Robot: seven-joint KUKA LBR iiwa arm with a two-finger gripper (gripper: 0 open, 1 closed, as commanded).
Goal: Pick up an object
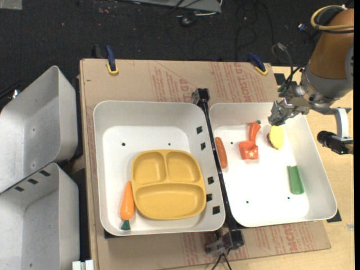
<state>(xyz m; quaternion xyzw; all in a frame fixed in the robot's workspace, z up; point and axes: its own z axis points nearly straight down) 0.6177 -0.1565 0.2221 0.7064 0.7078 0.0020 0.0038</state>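
The grey arm with its orange band reaches in from the right, wrist angled down; its pincer hangs just above a small yellow rounded object in the right white bin. Whether it is open, I cannot tell.

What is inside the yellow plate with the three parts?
The yellow divided plate in the left bin has nothing in its three sections. A toy carrot lies beside it, touching its left rim, not in it. Whatever is underneath the plate is covered.
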